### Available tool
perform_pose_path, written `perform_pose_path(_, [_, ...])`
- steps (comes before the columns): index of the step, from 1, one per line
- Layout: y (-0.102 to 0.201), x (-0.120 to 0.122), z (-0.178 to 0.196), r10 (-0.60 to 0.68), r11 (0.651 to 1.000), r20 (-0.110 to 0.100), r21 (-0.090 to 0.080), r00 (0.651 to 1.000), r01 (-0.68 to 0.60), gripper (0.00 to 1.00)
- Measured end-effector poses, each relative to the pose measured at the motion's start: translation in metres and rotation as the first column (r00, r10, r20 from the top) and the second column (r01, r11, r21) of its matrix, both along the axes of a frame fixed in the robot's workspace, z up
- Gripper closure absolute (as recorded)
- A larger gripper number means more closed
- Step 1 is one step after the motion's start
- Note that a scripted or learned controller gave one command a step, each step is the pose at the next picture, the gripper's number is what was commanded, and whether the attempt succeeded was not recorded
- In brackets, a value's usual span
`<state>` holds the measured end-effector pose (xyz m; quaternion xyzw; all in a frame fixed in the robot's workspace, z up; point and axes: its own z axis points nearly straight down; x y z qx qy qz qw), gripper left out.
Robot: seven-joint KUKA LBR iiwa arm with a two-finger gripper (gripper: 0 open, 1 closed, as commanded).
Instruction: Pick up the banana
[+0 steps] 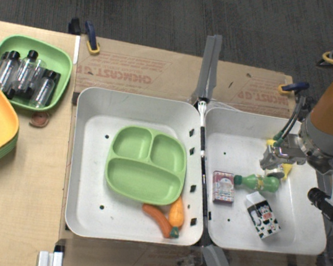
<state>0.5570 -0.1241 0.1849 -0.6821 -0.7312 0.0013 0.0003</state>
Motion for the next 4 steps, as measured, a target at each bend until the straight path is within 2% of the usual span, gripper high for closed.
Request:
perform_pose_path(1, [0.01,-0.016,0.011,-0.285,0.958,-0.002,-0.001,0.958,0.285,1.0])
perform_pose_path(2, [-0.001,-0.018,0.037,-0.644,0.765,0.0,-0.003,0.765,0.644,1.0])
perform_pose_path(3, [-0.007,0.076,0.039,-0.851,0.525,0.001,-0.003,0.525,0.851,1.0])
perform_pose_path(4, [-0.022,0.053,0.112,-0.735,0.678,0.0,-0.003,0.678,0.735,1.0])
